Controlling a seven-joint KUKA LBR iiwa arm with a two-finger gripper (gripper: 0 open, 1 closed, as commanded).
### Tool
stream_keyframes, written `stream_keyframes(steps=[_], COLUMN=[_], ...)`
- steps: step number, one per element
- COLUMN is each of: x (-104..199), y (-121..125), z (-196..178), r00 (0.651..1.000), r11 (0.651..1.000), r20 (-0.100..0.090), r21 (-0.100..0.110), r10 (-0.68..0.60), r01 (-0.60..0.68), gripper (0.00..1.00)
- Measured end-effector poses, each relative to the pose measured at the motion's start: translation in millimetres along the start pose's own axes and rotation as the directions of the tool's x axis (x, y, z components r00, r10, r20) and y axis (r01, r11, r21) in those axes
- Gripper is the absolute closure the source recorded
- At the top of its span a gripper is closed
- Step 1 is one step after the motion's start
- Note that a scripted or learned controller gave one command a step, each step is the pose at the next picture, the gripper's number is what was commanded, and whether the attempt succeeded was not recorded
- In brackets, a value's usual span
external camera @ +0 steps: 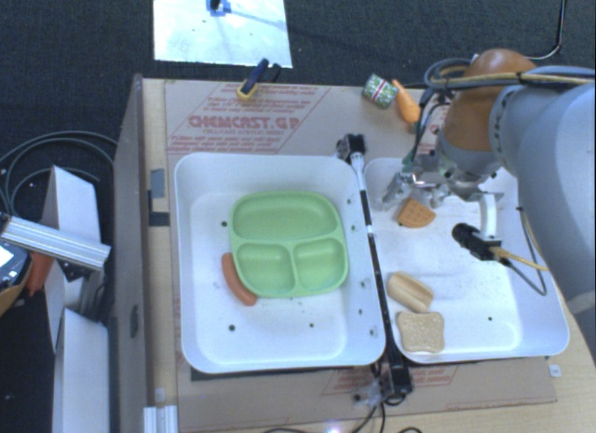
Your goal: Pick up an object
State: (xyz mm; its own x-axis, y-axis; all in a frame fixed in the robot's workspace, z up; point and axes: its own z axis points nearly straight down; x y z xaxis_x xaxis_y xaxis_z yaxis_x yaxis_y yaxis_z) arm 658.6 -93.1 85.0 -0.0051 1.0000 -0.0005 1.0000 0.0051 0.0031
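Camera view: nearest in the right bin (545, 329) lies a toast slice (421, 331), then a bread roll (410, 290); farther back the gripper (416, 189) hangs just over an orange cracker (416, 214); grip state cannot be told. Left bin (200, 329) holds a green tray (287, 242) and sausage (237, 279).

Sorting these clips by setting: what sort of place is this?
Likely a robot lab bench: two white bins hold toy food and a green divided plate, with loose cables alongside.
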Motion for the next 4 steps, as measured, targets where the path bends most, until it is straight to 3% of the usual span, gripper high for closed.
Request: stream_keyframes(steps=[1, 2, 3, 4], x=[-0.1, -0.2, -1.4, -4.0], y=[1.2, 1.1, 10.9, -35.8], z=[-11.4, -11.3, -14.6, 0.7], r00=[1.0, 1.0, 1.0, 1.0], r11=[1.0, 1.0, 1.0, 1.0], r20=[0.001, 0.001, 0.0, 0.0], r21=[-0.004, -0.003, 0.0, 0.002], r10=[-0.002, -0.002, 0.0, 0.003], r01=[0.002, 0.002, 0.0, -0.003], gripper=[1.0, 0.0, 0.0, 0.0])
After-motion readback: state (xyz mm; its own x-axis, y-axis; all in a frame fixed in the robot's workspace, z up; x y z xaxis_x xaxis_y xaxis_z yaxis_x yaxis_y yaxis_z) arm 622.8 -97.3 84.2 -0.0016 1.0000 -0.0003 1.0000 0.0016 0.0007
